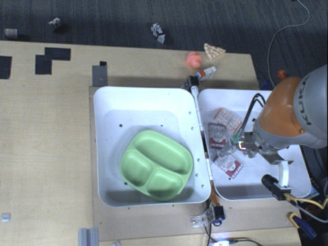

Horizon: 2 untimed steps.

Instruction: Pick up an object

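A green divided plate (156, 163) lies in the left bin (110, 137). The right bin (256, 97) holds several small printed packets: one pale with a grid pattern (227, 119), one red and grey (217, 135), and one white and red (228, 165) near the front. My gripper (241, 144) hangs low over the right bin, just right of the red and grey packet and above the front one. The wrist and orange band hide the fingers from above.
On the bench behind the bins lie a pink ball (193, 60), a triangular patterned piece (214, 51) and a small tube (206, 74). Small bits lie on the dark floor beyond. The arm covers the right bin's right half.
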Each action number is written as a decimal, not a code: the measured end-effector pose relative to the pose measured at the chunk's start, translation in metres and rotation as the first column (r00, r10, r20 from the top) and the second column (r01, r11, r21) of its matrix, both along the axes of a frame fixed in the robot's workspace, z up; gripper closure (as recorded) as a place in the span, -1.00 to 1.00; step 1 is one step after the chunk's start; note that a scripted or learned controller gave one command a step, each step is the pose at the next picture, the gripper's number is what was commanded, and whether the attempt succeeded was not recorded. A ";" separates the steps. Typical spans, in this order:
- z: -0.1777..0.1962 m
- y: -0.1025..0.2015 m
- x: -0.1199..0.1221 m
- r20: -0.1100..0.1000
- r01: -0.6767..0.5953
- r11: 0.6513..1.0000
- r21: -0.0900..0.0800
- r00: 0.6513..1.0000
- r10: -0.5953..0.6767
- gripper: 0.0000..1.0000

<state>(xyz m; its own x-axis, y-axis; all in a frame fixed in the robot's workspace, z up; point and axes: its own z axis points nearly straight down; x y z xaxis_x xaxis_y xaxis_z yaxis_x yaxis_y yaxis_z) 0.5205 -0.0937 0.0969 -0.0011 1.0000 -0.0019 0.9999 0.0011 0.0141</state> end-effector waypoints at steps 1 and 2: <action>0.011 0.002 0.002 0.003 -0.003 1.000 0.003 1.000 0.003 1.00; 0.011 0.002 0.001 0.002 -0.003 1.000 0.004 1.000 0.003 -1.00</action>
